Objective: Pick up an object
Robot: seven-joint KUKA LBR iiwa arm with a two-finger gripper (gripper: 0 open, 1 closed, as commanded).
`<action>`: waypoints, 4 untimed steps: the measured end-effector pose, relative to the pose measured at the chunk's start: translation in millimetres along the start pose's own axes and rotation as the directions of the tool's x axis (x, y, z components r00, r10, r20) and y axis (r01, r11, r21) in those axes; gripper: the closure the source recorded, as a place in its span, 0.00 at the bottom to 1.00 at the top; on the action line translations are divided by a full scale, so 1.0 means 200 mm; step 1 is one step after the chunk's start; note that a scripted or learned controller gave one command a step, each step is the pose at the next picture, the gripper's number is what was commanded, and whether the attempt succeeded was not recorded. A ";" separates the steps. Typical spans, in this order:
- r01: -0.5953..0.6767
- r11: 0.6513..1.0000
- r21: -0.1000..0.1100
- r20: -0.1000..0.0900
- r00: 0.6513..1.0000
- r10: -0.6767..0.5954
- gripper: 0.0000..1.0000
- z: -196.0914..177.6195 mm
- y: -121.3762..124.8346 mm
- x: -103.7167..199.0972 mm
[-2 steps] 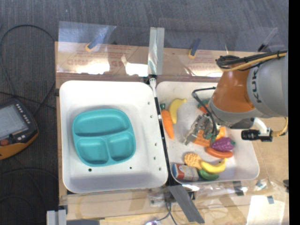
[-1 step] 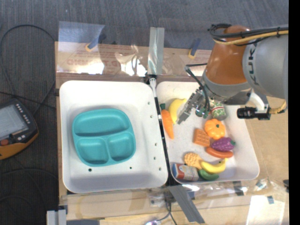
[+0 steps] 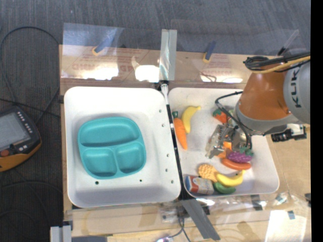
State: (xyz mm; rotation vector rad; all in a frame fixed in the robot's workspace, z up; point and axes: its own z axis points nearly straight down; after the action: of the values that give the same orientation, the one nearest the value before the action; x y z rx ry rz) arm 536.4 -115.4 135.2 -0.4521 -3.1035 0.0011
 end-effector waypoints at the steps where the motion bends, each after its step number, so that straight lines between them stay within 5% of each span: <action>1: -0.155 0.988 -0.001 -0.002 0.988 0.155 1.00 0.09 0.05 0.24; 2: -0.488 0.873 0.001 0.003 0.873 0.488 1.00 -0.23 0.48 -0.17; 3: -0.530 0.848 0.000 0.005 0.848 0.530 1.00 -0.43 0.66 -0.47; 4: -0.301 0.954 0.001 0.002 0.954 0.301 1.00 -0.24 0.34 -0.37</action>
State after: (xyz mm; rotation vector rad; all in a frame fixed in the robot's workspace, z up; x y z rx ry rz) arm 626.8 -71.4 181.7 -0.9202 -2.9999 0.0049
